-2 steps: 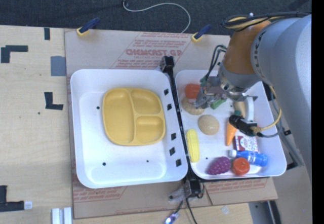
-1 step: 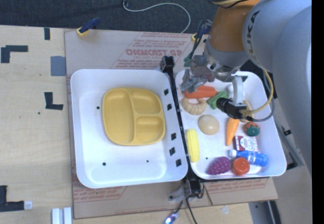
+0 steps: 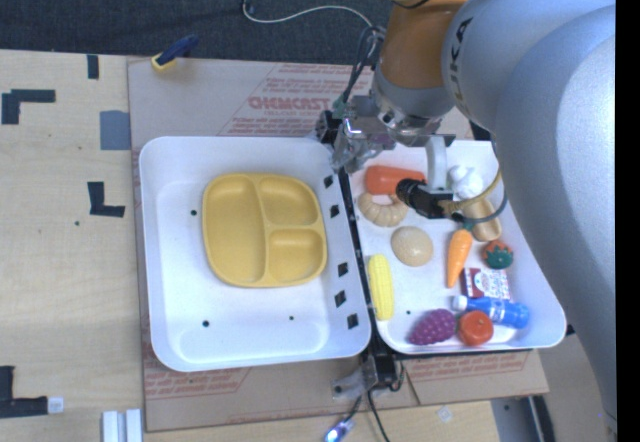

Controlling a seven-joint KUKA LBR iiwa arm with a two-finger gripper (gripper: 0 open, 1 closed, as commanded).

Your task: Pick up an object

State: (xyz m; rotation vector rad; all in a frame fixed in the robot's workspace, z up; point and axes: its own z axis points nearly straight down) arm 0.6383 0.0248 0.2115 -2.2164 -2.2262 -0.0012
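My gripper [image 3: 347,142] hangs at the far end of the rim between the two bins, just left of and above a red-orange sausage-shaped toy [image 3: 392,176]. The right bin [image 3: 535,282] holds toy food: a tan pretzel ring [image 3: 383,211], a beige egg-like piece [image 3: 411,246], a corn cob [image 3: 380,286], a carrot [image 3: 457,256], purple grapes [image 3: 433,327], a red tomato [image 3: 475,329], a blue bottle [image 3: 498,311] and a small red carton [image 3: 486,283]. Nothing is visibly held.
A yellow divided plate [image 3: 265,228] lies in the left bin [image 3: 165,230]. A white bottle [image 3: 462,180], a brown bottle [image 3: 486,218] and a strawberry-like piece [image 3: 497,254] crowd the right bin's far side. The arm covers that bin's far right corner.
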